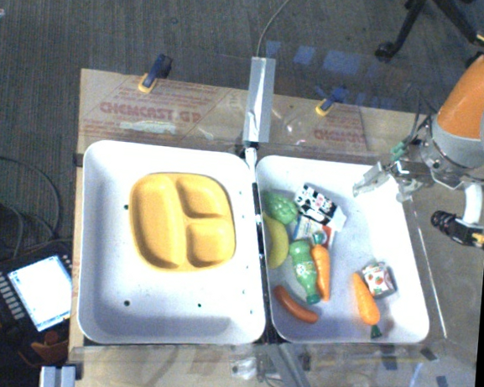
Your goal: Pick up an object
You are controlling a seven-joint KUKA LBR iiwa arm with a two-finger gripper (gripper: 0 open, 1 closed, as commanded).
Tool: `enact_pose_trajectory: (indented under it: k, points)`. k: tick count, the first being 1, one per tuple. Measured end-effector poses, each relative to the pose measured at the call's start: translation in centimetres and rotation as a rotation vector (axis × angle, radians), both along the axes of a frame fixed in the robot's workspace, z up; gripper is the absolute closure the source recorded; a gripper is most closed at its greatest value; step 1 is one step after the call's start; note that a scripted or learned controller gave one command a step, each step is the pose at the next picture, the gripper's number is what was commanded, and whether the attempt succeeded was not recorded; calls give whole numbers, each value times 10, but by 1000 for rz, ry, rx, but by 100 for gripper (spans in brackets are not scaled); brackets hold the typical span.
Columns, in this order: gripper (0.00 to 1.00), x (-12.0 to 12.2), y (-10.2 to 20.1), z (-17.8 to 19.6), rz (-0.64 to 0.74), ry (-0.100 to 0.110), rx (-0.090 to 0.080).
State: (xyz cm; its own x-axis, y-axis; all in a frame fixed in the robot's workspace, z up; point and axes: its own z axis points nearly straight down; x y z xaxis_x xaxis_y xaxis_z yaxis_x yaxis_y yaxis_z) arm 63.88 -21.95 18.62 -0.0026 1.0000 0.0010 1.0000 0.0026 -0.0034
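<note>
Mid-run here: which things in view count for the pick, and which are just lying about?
For the pick:
gripper
right bin
two carrots
sausage
green bottle
small cartons

Lying about:
yellow tray in the left bin
clamps
handheld screen

The right bin (406, 245) is crowded at its left and lower parts by toy food (303, 265); open floor is left at upper right.
</note>
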Motion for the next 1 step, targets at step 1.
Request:
enact_pose_trajectory:
  k: [1]
  points:
    - [0, -63, 71, -55, 67, 1, 0]
